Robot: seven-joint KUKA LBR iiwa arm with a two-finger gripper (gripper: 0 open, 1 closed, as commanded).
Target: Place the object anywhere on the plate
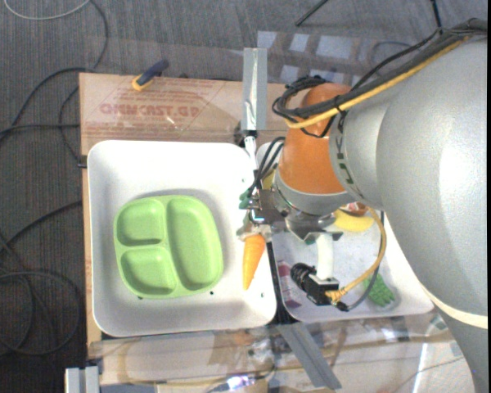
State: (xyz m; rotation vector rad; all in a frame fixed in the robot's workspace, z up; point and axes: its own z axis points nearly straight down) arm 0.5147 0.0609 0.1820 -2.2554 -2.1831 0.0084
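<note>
Seemingly mid-transfer, from the overhead camera view the gripper (257, 219) hangs over the left bin's (147, 158) right edge with the carrot (251, 260) grasped by its top and dangling, just beside the green plate (168, 245) but not yet over it. The plate's three compartments hold nothing, while the right bin (353, 262) keeps a yellow piece (353, 222) and a green item (380, 291).

- You see the bench (147, 109), a brown board with red lettering.
- On it sit the left white bin (106, 236) and the right white bin (360, 301), side by side.
- A small orange-and-blue object (150, 74) lies at its far edge.
</note>
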